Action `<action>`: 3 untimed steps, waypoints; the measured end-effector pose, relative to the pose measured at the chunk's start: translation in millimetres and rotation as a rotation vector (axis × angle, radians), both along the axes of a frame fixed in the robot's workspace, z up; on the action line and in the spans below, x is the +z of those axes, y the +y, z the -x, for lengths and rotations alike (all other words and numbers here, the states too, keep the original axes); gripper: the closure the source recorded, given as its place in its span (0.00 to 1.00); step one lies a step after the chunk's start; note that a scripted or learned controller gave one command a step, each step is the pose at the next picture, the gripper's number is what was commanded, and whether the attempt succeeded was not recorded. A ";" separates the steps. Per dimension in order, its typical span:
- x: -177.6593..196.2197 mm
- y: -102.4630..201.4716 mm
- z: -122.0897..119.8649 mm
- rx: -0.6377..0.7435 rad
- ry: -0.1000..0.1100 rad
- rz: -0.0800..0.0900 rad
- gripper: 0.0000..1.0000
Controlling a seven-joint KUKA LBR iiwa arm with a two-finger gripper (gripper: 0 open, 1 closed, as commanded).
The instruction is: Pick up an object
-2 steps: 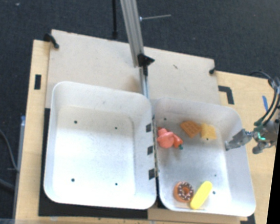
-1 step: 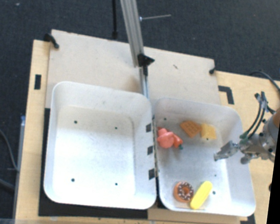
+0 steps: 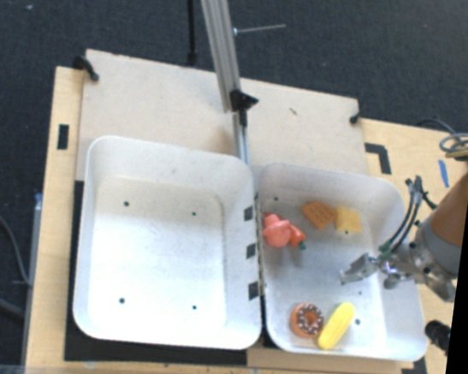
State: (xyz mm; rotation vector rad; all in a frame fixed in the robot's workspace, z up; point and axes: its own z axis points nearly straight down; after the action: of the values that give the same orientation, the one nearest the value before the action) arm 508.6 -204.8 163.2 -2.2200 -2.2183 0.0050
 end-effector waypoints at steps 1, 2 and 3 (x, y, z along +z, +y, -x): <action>-60.0 -2.3 8.1 -0.001 0.000 0.000 0.00; -45.6 -4.0 4.8 -0.009 -0.011 0.003 1.00; 2.5 2.8 0.5 0.004 -0.012 0.003 1.00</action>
State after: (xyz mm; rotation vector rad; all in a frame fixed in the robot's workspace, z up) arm 508.1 -202.0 165.6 -2.2232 -2.2302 -0.0048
